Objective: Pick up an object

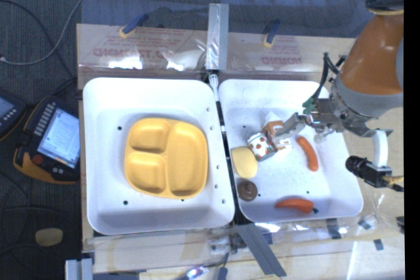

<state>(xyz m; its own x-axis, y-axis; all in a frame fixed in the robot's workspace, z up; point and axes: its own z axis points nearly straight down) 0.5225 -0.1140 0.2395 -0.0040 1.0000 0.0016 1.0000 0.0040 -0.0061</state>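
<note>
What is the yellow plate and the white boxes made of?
The yellow plate looks like smooth moulded plastic: one even colour, rounded compartments, a soft sheen. The white bins also look like plastic, glossy, with rounded corners and bright light patches. The look alone can't make it certain.

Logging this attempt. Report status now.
End effector low in right bin, at the red-and-white object. Grip unconfirmed. Pale yellow piece and orange sausage close by.

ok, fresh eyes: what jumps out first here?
The yellow three-compartment plastic plate in the middle of the left white bin. Next, the arm's hand low in the right white bin, by a small red-and-white object, with two orange sausage-shaped pieces nearby.
</note>
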